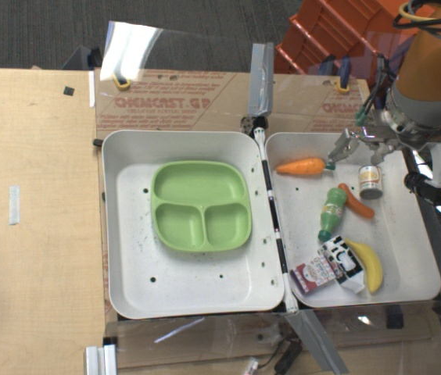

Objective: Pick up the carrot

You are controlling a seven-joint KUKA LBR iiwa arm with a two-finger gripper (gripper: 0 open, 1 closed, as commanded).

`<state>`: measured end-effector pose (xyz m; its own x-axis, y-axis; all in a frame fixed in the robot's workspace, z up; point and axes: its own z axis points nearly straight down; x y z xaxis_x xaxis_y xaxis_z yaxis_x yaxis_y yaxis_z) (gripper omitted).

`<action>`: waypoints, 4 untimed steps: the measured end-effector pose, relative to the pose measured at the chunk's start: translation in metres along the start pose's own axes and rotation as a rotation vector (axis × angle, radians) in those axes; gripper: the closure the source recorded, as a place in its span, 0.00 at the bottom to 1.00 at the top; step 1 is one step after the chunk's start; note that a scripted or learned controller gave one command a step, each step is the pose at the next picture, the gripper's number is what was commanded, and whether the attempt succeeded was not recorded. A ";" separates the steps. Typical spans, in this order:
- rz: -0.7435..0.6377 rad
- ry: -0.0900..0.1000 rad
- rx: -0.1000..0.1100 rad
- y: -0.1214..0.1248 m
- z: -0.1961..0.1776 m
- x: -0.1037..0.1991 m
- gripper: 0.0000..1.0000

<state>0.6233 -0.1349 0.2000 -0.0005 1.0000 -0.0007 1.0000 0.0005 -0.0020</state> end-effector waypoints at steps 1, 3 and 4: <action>-0.016 -0.002 -0.008 0.035 0.096 0.028 0.00; 0.053 -0.001 0.004 0.034 0.110 0.038 0.00; 0.053 -0.004 0.018 0.031 0.104 0.036 1.00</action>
<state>0.6537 -0.0989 0.0955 0.0521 0.9986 -0.0057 0.9984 -0.0523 -0.0200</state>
